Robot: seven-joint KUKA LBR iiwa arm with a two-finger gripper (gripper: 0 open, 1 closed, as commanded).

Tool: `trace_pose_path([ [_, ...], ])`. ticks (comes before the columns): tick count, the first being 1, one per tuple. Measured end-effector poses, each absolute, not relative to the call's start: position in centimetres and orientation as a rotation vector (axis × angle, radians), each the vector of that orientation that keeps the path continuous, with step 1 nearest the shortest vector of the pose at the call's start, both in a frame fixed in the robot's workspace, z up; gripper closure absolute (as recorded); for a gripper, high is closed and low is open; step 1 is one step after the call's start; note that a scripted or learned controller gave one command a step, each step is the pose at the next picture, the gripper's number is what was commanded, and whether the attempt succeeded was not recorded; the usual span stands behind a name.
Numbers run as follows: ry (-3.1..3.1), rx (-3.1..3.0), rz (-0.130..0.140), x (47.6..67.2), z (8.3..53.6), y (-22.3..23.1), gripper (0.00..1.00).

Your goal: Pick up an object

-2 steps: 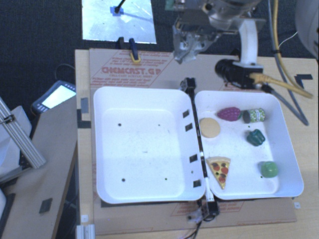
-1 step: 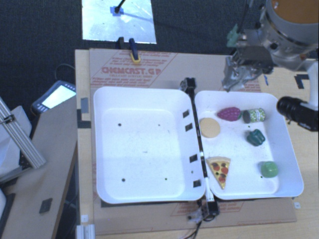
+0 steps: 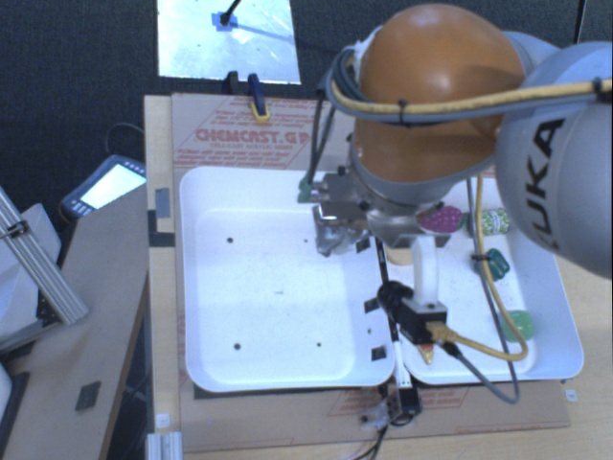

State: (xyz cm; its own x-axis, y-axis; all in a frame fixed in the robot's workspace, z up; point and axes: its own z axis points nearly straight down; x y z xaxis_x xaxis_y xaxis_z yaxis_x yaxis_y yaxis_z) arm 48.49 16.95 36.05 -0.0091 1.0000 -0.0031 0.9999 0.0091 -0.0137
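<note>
My gripper hangs under the big orange wrist band, above the right edge of the left bin. Nothing shows beneath it or in it. The right bin holds a magenta object close to the wrist and a green-and-white patterned object beside it. Further forward in that bin lie a teal object and a light green object. The arm hides much of the right bin.
A small orange tip pokes out near the right bin's front left corner. A reflective plate lies behind the bins, and a tablet sits off to the left of the bench.
</note>
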Motion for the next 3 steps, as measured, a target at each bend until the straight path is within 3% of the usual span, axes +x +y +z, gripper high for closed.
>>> trace_pose_path([
  [1, -2.213, -2.232, 0.001, 48.7, 35.3, 7.2, 1.00],
  [2, -2.234, -2.219, -0.019, 50.7, 44.8, 10.9, 1.00],
  [3, -2.235, -2.209, -0.010, 54.1, 46.3, 20.0, 1.00],
])
